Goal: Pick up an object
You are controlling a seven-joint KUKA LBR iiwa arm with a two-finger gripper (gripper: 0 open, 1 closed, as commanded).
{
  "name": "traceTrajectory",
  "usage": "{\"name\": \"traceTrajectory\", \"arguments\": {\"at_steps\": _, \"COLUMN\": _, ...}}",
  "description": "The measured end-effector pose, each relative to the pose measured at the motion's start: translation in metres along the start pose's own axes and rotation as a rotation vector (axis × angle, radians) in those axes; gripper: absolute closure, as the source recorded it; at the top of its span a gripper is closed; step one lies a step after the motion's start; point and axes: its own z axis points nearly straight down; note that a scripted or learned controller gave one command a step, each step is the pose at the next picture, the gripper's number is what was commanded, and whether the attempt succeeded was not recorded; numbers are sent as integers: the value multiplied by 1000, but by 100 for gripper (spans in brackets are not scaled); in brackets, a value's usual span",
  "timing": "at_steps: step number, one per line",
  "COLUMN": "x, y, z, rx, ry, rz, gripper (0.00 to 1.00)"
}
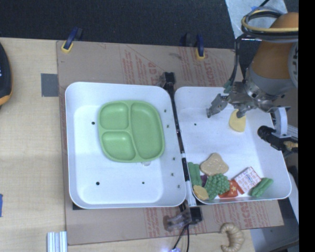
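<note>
Two shallow white bins sit side by side on a cardboard-covered bench, the left bin holding a green divided plate near its middle. The grey arm reaches in from the right over the right bin, its gripper hanging above the bin's upper part. One dark finger juts left and downward; whether the fingers are spread or closed cannot be told from this angle, and nothing is seen between them. A pale yellow object lies on the bin floor just beside the gripper, partly under it. Along the bin's near edge crowd a tan biscuit-shaped toy, a green broccoli piece, a red-and-white packet and a green pod.
</note>
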Motion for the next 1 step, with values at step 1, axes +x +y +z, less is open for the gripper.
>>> {"name": "traceTrajectory", "arguments": {"at_steps": 1, "x": -64, "y": -78, "z": -27, "rx": 2, "ry": 0, "rz": 11, "gripper": 0}}
